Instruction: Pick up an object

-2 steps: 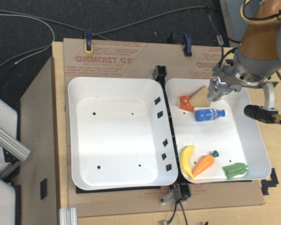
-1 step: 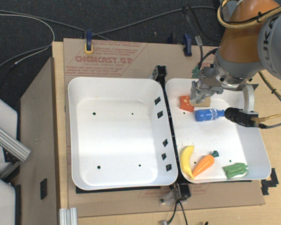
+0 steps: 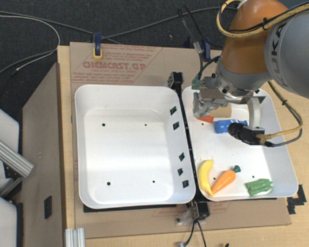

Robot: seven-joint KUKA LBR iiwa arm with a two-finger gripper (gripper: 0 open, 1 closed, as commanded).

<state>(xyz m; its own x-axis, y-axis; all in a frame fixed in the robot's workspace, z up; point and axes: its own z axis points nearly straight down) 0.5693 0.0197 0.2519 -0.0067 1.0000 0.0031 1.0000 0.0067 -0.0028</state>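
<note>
gripper (image 3: 202, 108) over right bin (image 3: 278, 158); banana (image 3: 205, 176) lengthwise, seemingly near-upright.

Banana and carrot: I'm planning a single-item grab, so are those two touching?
Touching. In the camera view the carrot leans its pointed end against the banana, with no white bin floor visible between them.

Red printed lettering runs across the brown cardboard sheet (image 3: 118, 60) that lies under the two white bins, along its far edge. The large line appears to read "CHEMCAST G.P.", though the last letters are blurred. A smaller red line stands just above it and another just below; both are too small and faint to read. No other writing is legible.
</note>
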